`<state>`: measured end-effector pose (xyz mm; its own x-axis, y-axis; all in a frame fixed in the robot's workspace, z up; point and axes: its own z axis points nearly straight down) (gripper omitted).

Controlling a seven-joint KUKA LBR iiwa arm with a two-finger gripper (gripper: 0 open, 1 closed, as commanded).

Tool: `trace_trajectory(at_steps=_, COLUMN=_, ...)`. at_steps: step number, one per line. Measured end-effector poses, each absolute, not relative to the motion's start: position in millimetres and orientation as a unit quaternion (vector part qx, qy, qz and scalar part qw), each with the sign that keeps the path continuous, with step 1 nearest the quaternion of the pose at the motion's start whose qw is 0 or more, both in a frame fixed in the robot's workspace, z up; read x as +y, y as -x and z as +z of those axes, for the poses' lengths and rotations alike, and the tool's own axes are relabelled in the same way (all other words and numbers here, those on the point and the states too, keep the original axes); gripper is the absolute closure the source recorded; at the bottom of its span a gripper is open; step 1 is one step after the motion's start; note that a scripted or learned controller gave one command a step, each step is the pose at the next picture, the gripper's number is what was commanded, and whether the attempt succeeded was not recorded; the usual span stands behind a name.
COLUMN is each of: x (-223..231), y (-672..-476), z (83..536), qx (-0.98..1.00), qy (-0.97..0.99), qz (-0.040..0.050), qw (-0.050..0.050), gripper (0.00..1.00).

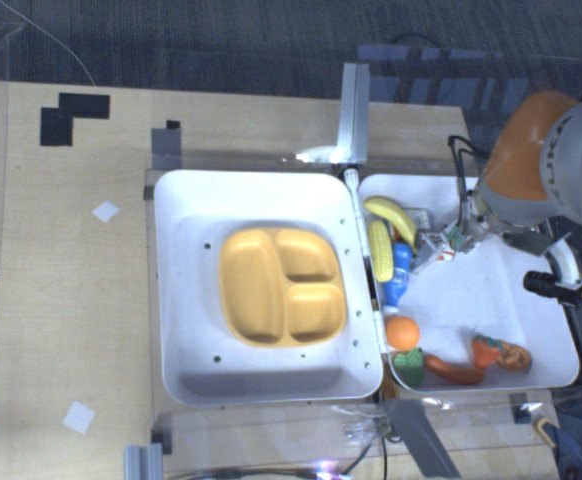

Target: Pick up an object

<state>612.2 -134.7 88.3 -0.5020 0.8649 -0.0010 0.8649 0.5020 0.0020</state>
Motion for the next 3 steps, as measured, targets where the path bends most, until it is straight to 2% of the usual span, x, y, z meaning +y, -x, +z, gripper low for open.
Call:
trace_trajectory(at_steps=1, x=-104, y=-663.9, z=87, qx=0.909, qy=-0.417, qz=-0.0068, qw=-0.001, gripper=0.00)
trace_trajectory(at_steps=2, x=-93, y=-645.2, z=89, qx=0.977, qy=-0.214, qz=-0.0006, qw=0.007, gripper=0.00)
trace_trajectory(at_steps=3, x=-87, y=-636.5, z=88, qx=0.959, qy=-0.284, qz=0.0000, qw=0.006, gripper=0.00)
